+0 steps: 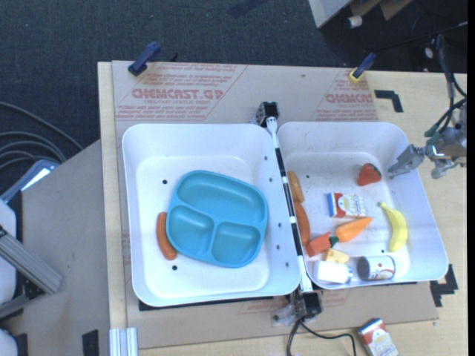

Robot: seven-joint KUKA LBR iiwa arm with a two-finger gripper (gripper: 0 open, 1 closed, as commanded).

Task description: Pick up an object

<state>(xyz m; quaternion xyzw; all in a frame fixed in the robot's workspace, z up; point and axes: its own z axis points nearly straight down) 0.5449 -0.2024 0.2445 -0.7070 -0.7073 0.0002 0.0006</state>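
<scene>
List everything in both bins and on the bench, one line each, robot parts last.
divided plate: 1, blue, left bin
sausage: 1, orange-red, left of plate
banana: 1, yellow, right bin
strawberry: 1, red, right bin
carrot: 1, orange, right bin
can: 1, white and red, on its side, right bin
carton: 1, white, right bin
clamps: 2, blue, bench's far edge
gripper: 1, grey, over right bin's far right rim

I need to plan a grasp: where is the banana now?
In the camera view, the banana lies in the right bin, near its right wall, just right of the carrot and above the can.
</scene>
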